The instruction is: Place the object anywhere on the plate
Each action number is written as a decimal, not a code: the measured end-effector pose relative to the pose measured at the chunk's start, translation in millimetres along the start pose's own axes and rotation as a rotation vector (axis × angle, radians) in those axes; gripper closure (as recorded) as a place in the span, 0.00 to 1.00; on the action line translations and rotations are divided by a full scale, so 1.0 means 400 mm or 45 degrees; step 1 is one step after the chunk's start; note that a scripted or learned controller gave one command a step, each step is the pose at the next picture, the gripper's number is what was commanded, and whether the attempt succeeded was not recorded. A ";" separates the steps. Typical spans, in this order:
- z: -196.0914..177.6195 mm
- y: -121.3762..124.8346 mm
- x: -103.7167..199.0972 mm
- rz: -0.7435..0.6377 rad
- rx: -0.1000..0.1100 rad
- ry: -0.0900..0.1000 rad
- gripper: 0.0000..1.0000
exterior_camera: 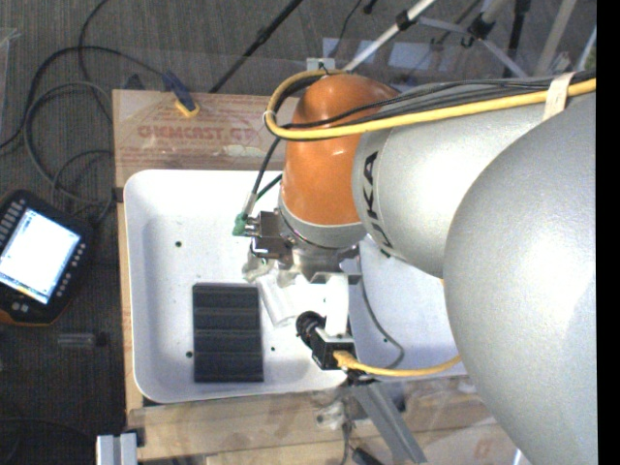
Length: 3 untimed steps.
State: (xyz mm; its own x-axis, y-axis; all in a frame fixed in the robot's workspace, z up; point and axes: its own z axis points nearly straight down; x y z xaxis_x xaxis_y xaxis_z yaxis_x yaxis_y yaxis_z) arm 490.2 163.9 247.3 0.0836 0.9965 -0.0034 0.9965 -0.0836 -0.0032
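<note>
On the far left, a tablet [37, 256] with a lit screen is lying on the grey floor. Next to it, the white bin [155, 260] is holding a black ribbed block [228, 333] near its front wall. Just right of the block, the gripper [279, 294] is hanging low over the bin under the orange wrist [325, 158]; I cannot tell how its fingers are standing. A yellow cable [407, 107] is running across the arm.

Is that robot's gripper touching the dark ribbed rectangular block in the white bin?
Cannot tell. In the camera view the gripper hangs just right of the block, its tip hidden.
</note>
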 end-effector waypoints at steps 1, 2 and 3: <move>0.126 -0.032 0.143 -0.385 0.004 0.000 1.00; 0.125 -0.032 0.143 -0.385 0.003 0.000 0.00; 0.393 -0.024 0.132 0.460 -0.002 0.010 0.00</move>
State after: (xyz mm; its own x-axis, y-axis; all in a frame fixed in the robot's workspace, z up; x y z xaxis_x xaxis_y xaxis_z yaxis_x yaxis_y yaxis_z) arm 484.3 216.8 89.8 0.4304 0.9026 0.0035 0.9026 -0.4304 -0.0020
